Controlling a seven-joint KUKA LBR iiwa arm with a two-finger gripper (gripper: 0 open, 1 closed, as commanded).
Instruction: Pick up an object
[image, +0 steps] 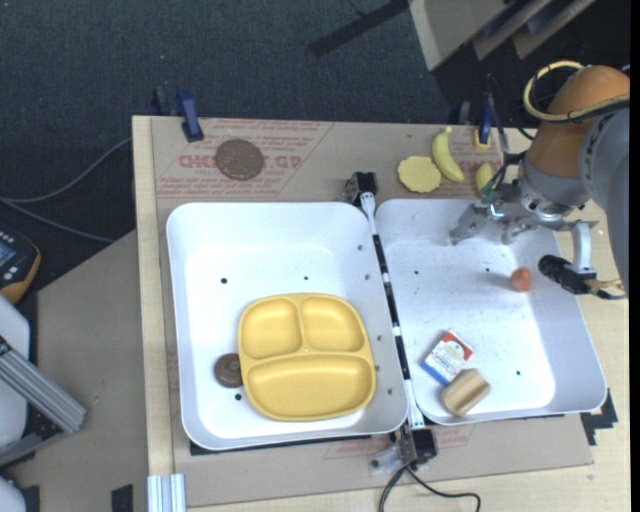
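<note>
No object is in the grasp yet; this looks like the approach step. The nearest candidate, a small orange-red ball (521, 279), lies in the right bin (560, 395) toward its far right side. Nearer the front sit a small blue-and-red carton (447, 357) and, touching it, a tan cylindrical block (464, 392). The gripper (490, 222) hangs over the bin's far edge, its 2 fingers spread apart with nothing between them, near the ball but not over it. Next it likely must centre on 1 item and descend.

The left bin (200, 300) holds a yellow divided plate (303, 356) and a brown disc (229, 370).
</note>
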